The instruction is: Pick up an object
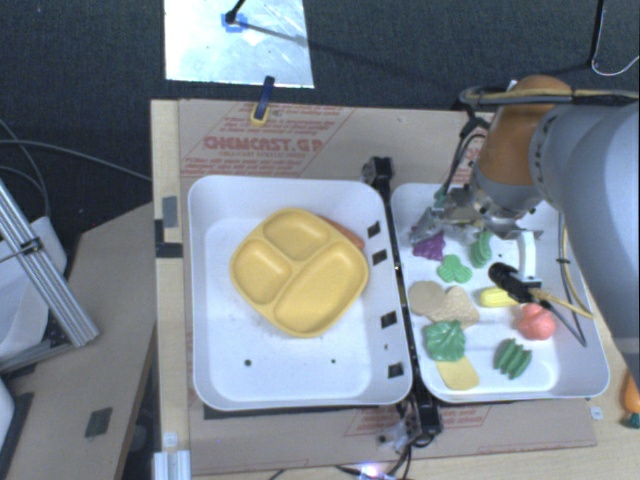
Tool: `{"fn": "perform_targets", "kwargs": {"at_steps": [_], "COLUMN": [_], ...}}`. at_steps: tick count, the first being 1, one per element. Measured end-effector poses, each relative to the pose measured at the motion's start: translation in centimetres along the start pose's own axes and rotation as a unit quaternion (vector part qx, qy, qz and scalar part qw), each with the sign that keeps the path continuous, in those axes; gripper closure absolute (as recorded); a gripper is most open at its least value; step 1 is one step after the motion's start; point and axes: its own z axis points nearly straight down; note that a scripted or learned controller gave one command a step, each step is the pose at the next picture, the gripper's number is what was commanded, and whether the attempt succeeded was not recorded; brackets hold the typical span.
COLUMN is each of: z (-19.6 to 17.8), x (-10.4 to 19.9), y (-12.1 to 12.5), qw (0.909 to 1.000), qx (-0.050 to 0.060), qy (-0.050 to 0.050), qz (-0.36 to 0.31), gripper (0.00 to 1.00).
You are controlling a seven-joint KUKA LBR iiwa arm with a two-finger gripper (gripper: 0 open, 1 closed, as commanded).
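My gripper point(432, 226) hangs low over the back left part of the right bin point(590, 373), just above a purple toy grape bunch point(430, 247). It may be touching the bunch; I cannot tell. Nearby in that bin lie a small green leafy piece point(455, 268), a green pickle-like piece point(482, 248), a yellow piece point(492, 296), a red-pink fruit point(536, 321), a tan bread-like piece point(443, 301), a green lettuce piece point(445, 340), a yellow slice point(458, 373) and green beans point(512, 358).
A yellow divided plate point(298, 271) lies in the left bin point(215, 368), with something pinkish peeking out behind it point(350, 234). A black divider with clips point(392, 268) runs between the bins. The grey arm point(590, 168) covers the right bin's back right.
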Motion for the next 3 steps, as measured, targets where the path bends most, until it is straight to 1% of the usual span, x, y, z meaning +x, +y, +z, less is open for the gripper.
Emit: {"fn": "perform_targets", "kwargs": {"at_steps": [1, 2, 3], "z": [-1.5, -25.3, -23.5], "x": [0.0, 2.8, -2.0], "y": [0.1, -10.0, -13.6], "qw": [1.0, 1.0, 1.0], "qx": [-0.002, -0.006, 0.001], "qy": [0.0, 0.0, -0.001], "qz": [-0.001, 0.0, 0.005], "gripper": [1.0, 1.0, 1.0]}}
